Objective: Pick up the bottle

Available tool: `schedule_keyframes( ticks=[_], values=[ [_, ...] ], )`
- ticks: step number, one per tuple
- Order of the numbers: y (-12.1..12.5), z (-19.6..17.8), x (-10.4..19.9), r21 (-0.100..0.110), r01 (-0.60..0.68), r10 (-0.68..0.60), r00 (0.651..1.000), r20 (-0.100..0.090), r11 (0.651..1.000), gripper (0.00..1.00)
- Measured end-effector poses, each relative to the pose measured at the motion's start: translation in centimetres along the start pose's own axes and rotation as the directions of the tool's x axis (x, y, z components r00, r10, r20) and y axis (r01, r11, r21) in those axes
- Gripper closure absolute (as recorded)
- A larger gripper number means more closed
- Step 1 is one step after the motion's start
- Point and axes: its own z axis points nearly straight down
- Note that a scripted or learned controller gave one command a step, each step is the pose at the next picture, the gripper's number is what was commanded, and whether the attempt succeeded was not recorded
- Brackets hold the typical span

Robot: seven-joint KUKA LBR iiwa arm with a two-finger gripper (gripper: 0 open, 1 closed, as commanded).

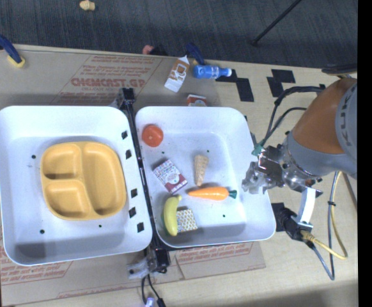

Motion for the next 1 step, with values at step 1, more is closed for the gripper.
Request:
schedule_keyframes(
  ticks=[1],
  values=[
    [-0.22, 4.01, 0.31, 0.006, -0.37, 0.37, 0.929, -0.001, 0.929, 1.0]
  ],
)
